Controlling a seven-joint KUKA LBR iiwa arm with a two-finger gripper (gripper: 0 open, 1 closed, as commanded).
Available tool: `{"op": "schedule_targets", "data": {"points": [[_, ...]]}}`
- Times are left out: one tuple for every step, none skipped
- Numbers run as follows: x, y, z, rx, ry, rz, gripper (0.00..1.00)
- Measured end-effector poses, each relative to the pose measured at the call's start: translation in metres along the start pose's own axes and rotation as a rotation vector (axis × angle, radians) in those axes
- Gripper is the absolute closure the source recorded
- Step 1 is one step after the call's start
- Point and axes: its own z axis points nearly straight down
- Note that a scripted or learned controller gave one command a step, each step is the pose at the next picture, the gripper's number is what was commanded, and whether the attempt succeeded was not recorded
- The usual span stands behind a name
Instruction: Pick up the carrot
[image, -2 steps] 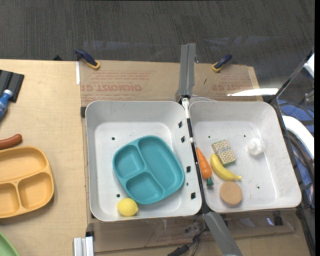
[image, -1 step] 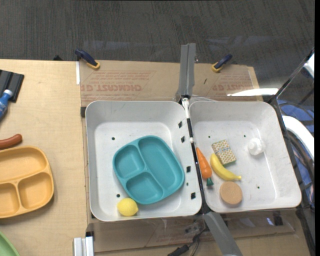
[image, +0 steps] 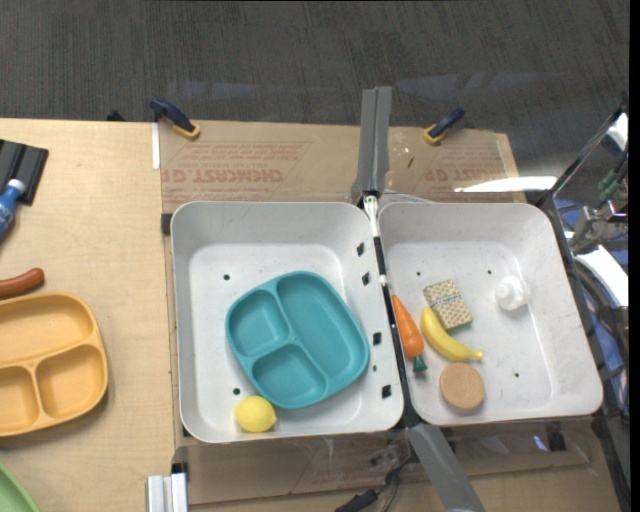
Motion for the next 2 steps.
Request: {"op": "schedule_targets", "data": {"points": [[0.036, 0.033, 0.070, 0.000, 0.000, -0.036, 1.00], [0.034, -0.062, 0.077, -0.001, 0.000, -0.023, 1.00]]}}
